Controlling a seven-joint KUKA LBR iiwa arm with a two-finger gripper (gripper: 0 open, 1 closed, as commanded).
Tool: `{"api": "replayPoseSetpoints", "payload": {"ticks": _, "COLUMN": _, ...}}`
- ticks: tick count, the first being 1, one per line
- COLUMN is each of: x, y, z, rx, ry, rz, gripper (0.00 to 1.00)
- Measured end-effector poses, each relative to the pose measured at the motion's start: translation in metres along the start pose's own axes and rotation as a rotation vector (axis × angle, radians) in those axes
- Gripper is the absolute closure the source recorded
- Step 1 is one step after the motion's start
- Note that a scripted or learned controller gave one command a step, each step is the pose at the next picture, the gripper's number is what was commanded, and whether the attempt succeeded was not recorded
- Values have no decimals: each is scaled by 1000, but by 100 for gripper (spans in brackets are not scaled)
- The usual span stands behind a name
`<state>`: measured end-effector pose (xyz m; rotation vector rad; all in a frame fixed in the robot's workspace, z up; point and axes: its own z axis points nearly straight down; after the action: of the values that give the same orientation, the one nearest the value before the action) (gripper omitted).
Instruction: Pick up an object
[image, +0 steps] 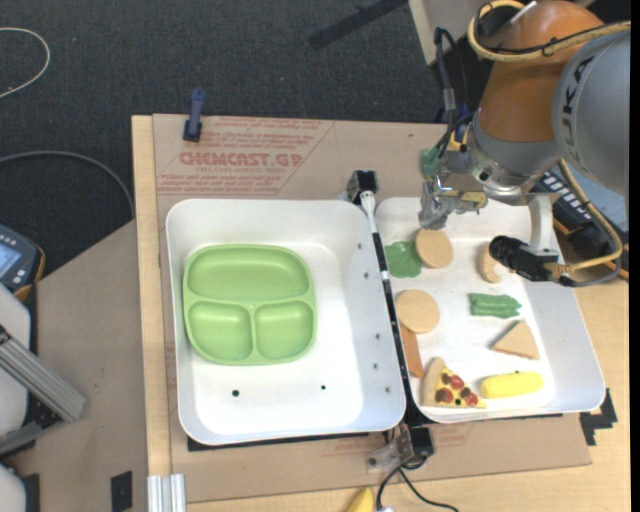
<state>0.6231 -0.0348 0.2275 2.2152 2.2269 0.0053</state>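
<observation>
Gripper (437, 205): poised at the right bin's (572, 330) 11 o'clock corner; finger spread cannot be told, and no object is seen between the fingers.
Round tan cookie (434, 249): found just below the gripper, toward 6 o'clock; contact cannot be judged.
Green leaf piece (403, 260): placed at the cookie's 8 o'clock.
Left bin (200, 225): occupied by a green divided plate (250, 303).

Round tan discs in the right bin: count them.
3: one tan disc under the pincer, one mid-bin near the divider, one by the right wall, partly hidden. The arm may cover others.
</observation>
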Motion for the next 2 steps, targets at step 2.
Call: {"api": "replayPoseSetpoints", "payload": {"ticks": 2, "x": 26, "y": -104, "z": -58, "rx": -3, "ry": -1, "rz": 4, "gripper": 100}}
